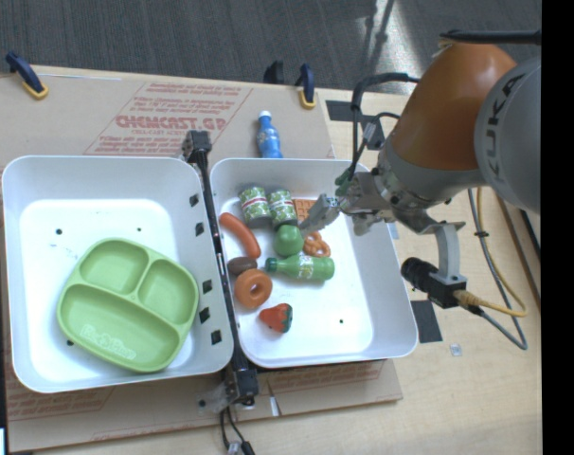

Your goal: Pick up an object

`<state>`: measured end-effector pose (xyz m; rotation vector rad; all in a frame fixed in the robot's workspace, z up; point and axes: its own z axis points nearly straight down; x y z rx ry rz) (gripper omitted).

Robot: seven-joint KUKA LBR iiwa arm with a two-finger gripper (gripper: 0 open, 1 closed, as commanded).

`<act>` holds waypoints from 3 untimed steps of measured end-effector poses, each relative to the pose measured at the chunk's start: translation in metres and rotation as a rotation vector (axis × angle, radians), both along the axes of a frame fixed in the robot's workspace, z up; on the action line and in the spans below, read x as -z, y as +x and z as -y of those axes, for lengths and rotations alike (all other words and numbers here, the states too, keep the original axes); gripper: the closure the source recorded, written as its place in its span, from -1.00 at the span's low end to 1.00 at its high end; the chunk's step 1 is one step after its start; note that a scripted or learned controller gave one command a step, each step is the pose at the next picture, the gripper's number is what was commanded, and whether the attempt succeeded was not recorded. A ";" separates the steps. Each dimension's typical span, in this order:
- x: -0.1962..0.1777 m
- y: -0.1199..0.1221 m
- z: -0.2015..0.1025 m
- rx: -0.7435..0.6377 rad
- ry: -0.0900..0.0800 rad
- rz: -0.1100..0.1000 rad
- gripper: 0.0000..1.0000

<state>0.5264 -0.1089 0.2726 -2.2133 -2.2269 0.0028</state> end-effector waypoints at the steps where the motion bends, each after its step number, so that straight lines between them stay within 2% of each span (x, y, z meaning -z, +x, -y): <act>1: 0.000 0.000 0.000 0.000 0.000 0.000 -1.00; 2: 0.163 -0.029 -0.001 -0.001 0.001 -0.004 -1.00; 3: 0.152 -0.028 -0.001 -0.007 0.000 -0.002 1.00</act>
